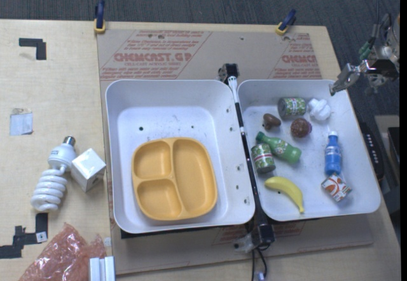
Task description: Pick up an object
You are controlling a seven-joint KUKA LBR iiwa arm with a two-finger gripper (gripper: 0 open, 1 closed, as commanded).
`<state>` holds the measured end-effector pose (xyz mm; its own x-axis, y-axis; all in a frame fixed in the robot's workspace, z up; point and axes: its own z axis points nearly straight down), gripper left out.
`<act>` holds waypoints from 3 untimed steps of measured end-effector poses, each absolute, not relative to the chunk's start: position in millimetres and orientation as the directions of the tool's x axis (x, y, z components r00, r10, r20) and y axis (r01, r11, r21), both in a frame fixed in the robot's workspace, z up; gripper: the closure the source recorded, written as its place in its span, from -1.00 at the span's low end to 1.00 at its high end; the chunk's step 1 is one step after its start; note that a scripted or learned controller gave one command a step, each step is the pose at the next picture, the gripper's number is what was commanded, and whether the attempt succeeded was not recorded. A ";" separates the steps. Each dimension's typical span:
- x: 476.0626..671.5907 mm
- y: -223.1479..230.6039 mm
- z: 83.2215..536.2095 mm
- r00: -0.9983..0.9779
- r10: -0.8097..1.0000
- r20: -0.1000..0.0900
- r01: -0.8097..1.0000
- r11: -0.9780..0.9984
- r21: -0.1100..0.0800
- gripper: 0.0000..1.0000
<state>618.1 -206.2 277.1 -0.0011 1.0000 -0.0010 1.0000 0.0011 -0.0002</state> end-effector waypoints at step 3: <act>601.0 -154.3 102.8 0.002 1.000 -0.002 1.000 -0.002 0.002 1.00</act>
